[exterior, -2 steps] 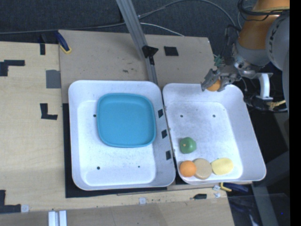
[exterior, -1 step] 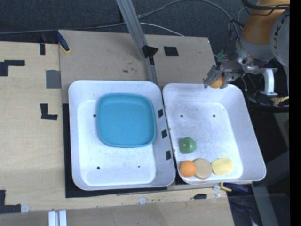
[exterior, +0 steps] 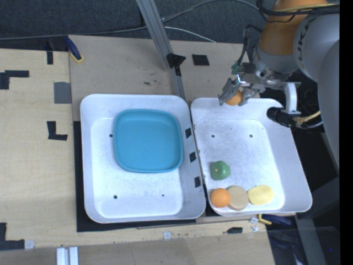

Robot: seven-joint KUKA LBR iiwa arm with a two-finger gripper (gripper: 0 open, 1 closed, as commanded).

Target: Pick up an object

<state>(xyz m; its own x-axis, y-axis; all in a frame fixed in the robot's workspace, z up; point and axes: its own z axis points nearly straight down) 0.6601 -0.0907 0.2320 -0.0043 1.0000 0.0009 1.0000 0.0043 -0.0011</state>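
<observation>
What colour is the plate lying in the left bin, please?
Light blue; the plate shows best in the camera view, lying flat in the left bin.

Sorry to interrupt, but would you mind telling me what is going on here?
The arm's pincer is raised over the far edge of the right bin, with a small orange object between its fingers. A green ball, an orange ball, a beige disc and a yellow piece lie near the bin's front. The left bin holds a blue plate.
</observation>
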